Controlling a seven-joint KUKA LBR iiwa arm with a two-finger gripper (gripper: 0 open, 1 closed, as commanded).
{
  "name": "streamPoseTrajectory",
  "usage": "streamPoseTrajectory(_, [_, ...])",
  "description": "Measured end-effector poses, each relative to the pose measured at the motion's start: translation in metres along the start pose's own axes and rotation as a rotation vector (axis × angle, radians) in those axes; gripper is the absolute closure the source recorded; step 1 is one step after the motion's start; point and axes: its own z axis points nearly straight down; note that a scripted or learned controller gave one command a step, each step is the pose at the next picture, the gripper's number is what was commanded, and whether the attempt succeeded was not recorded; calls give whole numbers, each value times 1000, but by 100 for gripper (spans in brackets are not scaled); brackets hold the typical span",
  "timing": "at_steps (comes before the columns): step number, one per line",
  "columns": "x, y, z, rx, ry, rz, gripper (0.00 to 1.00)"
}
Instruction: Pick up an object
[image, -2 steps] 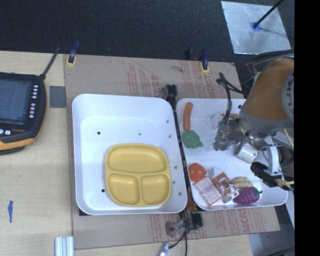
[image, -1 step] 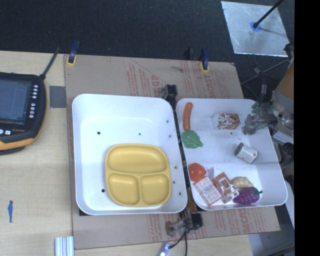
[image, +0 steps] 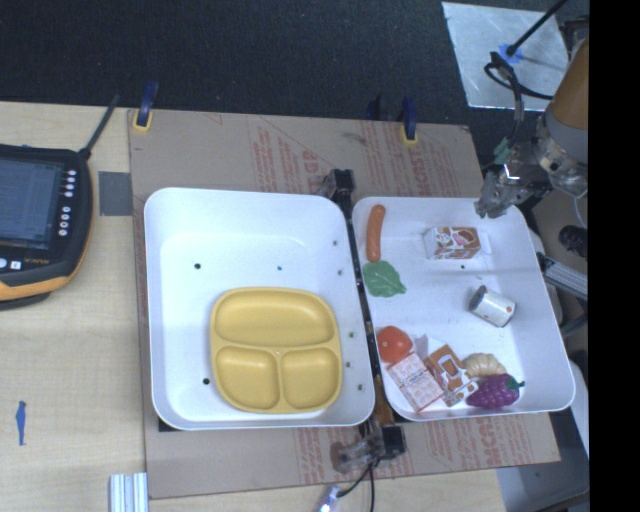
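Two white bins (image: 250, 215) on lettered cardboard (image: 300, 150), print unreadable; gripper (image: 492, 203) hovers at the right bin's (image: 545, 300) corner, grip impossible to tell.

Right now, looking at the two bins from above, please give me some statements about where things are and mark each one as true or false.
1. The yellow divided tray lies in the left bin. True.
2. The sausage lies in the left bin. False: it is in the right bin, near its upper left corner.
3. The gripper is at the upper right edge of the right bin. True.
4. The purple grapes sit on the yellow tray. False: they are in the lower right corner of the right bin.
5. The green leaf lies just below the sausage. True.
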Motion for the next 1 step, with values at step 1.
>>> streamPoseTrajectory(1, [-21, -10, 85, 5, -1, 0, 100])
